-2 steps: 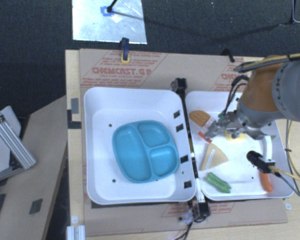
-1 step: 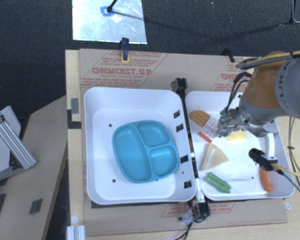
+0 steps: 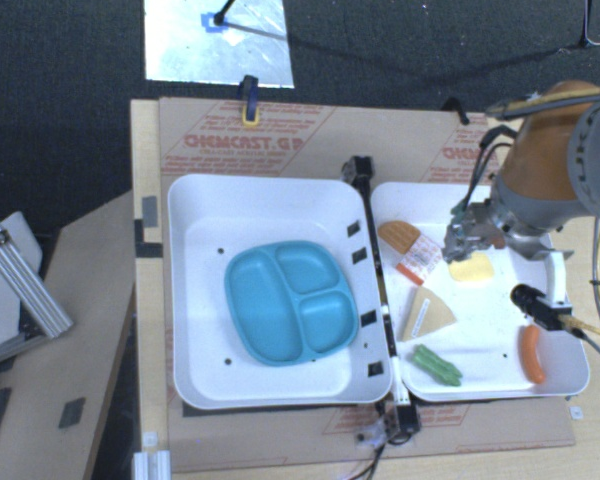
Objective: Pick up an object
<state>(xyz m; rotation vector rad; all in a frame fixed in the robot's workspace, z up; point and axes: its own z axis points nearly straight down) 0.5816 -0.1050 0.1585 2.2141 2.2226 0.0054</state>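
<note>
Yellow cheese block lies in the right bin, just beside my fingers, near a red-and-white packet. Whether they are parted or closed, I cannot tell. A blue divided plate sits in the left bin.

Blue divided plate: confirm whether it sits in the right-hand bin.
No, the blue divided plate lies in the left bin, apart from the food items in the right bin.

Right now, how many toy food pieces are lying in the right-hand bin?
5, maybe more under the arm: a brown bread piece at the back left, a yellow piece by the gripper, a cheese wedge mid-bin, a green pod in front, an orange sausage front right.
</note>
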